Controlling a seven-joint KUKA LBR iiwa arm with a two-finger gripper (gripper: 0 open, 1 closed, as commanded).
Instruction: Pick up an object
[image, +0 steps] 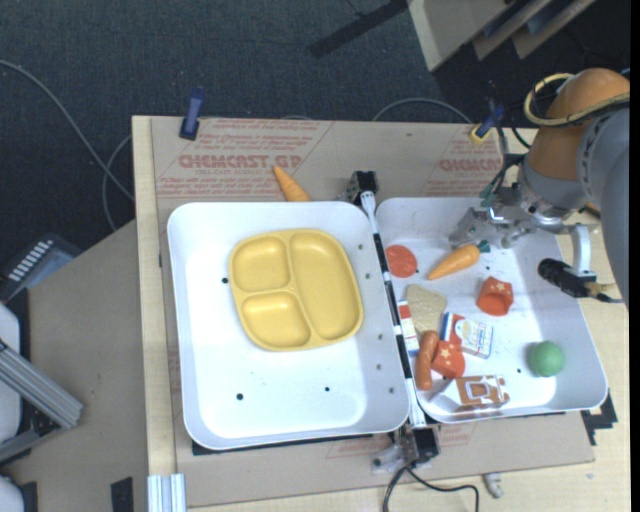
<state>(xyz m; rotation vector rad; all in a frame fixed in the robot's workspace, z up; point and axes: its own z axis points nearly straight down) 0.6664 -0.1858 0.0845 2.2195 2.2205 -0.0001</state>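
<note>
The gripper (478, 228) hangs just above the carrot (453, 262) in the right bin (580, 340); whether its claw is apart I cannot tell; tomato slice (401, 261) and red pepper (495, 296) lie near

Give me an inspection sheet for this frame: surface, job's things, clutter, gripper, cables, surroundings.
Surface: bench board bears the left bin and right bin side by side.
Job's things: in the right bin, a carrot, red round slice, red pepper piece, green ball, bread slice, small cartons.
Clutter: yellow divided tray in the left bin; a second carrot lies on the board outside the bins.
Gripper: gripper low over the right bin's far end, near the carrot; nothing seen between its fingers.
Cables: thin cable across the floor at left.
Surroundings: dark carpet.
</note>
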